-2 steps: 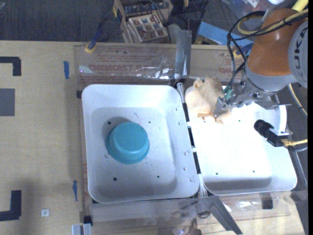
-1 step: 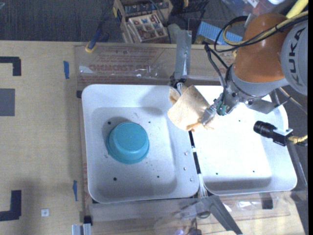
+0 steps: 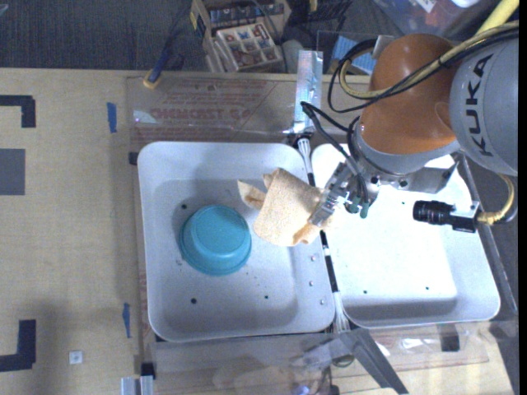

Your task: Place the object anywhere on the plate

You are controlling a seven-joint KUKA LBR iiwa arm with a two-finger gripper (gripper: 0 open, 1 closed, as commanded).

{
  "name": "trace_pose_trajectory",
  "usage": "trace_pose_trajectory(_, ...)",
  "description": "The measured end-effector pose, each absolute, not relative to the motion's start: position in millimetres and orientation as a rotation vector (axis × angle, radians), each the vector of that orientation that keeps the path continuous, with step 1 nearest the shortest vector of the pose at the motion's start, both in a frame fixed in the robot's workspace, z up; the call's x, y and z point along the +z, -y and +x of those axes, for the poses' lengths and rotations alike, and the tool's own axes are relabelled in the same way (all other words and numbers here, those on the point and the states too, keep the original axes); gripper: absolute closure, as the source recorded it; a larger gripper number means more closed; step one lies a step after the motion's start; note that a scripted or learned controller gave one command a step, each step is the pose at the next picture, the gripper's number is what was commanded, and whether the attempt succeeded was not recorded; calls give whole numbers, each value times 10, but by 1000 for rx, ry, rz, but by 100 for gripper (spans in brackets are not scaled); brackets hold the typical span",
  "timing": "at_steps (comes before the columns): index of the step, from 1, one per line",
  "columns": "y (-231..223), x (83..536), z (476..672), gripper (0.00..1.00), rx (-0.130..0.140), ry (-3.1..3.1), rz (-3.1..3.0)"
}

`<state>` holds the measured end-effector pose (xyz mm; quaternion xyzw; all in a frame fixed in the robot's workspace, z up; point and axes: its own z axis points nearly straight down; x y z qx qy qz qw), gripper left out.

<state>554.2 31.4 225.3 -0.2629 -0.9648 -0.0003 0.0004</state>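
At the near edge of the bench, below the bins, some metal bracket work sits at the seam where the two white trays meet. Just above it lies the left bin, its floor dotted with a few small dark holes, and beside it the right bin, brightly lit and touching the left one along a shared rim. In the left bin a blue plate (it looks more like a shallow dish turned rim-down, though the angle makes that hard to judge) rests on the floor toward the left of centre. Just to its right, near but apart from it, is the tan cloth-like object, a crumpled, folded piece whose right edge reaches the divider between the bins. The gripper comes in over that divider, and its fingers close on the right-hand edge of the object, which hangs tilted from them; whether its lower corner touches the bin floor cannot be told. Above the gripper the wrist's orange band bulges large, with black and yellow cables looping around it and the grey arm beyond. Farther back, a clear panel stands behind the left bin, and past it a box of cluttered items sits on the dark floor.
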Motion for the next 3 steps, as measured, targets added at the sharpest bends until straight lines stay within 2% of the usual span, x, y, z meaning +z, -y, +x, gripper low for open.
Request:
trace_pose_trajectory(1,-826,2301,5276,100,-2,3134,-211)
trace_pose_trajectory(2,-1227,2270,4982,100,-2,3141,-5)
trace_pose_trajectory(3,-1225,2274,4984,0,-2,3142,-5)
